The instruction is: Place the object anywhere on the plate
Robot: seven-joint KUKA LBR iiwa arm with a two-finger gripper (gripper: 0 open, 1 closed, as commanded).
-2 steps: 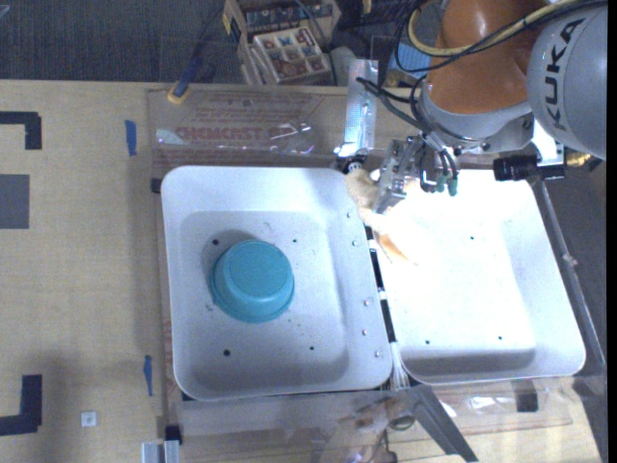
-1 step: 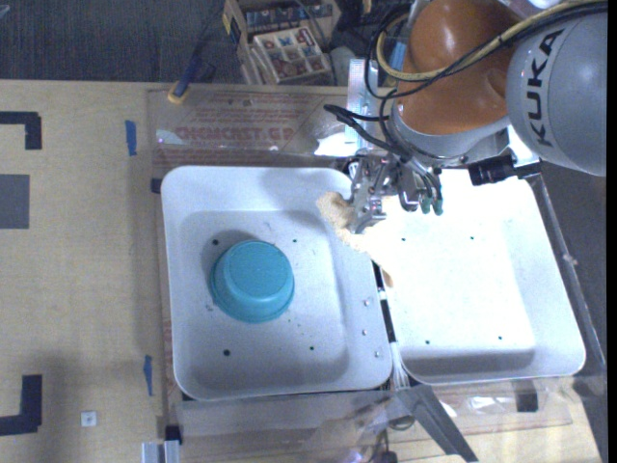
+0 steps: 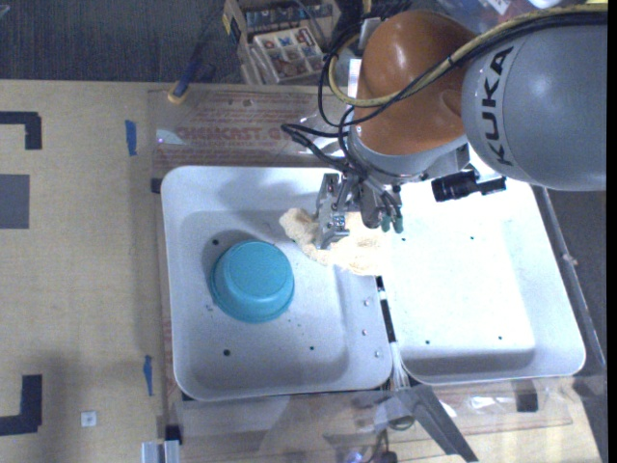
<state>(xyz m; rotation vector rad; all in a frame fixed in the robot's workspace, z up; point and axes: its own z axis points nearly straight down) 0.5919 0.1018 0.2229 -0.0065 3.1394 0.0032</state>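
Note:
A round blue plate (image 3: 253, 280), which looks turned upside down, lies in the left part of the left bin (image 3: 193, 355). A pale cream, crumpled object (image 3: 359, 255) lies at that bin's upper right, near the wall between the two bins. My gripper (image 3: 335, 228) hangs directly over the cream object and hides its middle. I cannot see whether it touches or holds the object. The gripper is to the right of the plate and a little farther back, well apart from it.
The right bin (image 3: 482, 297) is brightly lit and lies under the arm's wrist (image 3: 415, 85). Cables loop around the wrist. A box of printed items (image 3: 284, 37) stands behind the bins. Blue tape marks (image 3: 130, 135) sit on the bench at the left.

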